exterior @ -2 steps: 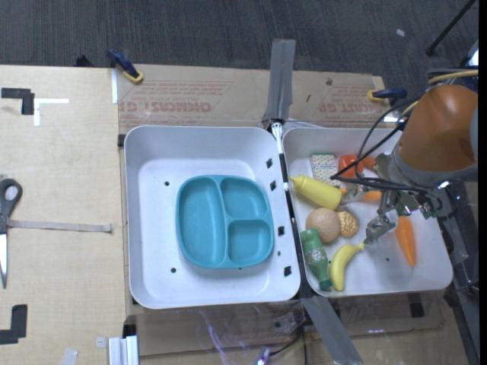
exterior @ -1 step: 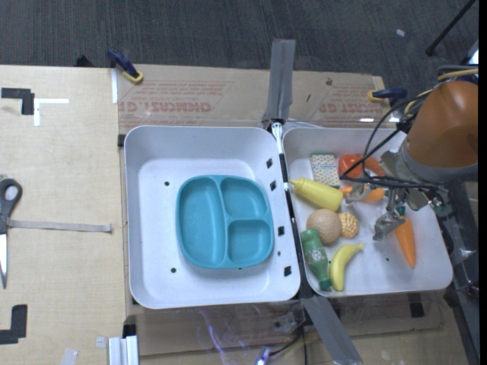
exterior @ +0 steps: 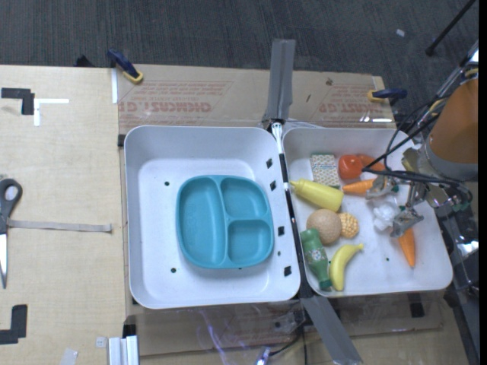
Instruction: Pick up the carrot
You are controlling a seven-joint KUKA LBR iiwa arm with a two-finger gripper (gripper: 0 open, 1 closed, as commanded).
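An orange tapered carrot (exterior: 409, 248) lies in the right bin (exterior: 430, 280), close to its right wall, with its point toward the front. My gripper (exterior: 398, 219) reaches in from the right and hangs just above and left of the carrot's thick end, very near it. Whether it touches the carrot cannot be made out. A second slim orange piece (exterior: 358, 188) lies further back, beside a red-orange round vegetable (exterior: 351, 166).
The right bin also holds a yellow bottle (exterior: 316, 195), a tan round item (exterior: 325, 225), corn (exterior: 348, 223), a banana (exterior: 344, 263), a green bottle (exterior: 315, 258) and a speckled card (exterior: 324, 169). The left bin (exterior: 144, 204) holds a teal divided plate (exterior: 225, 220). Scissors (exterior: 6, 204) lie far left.
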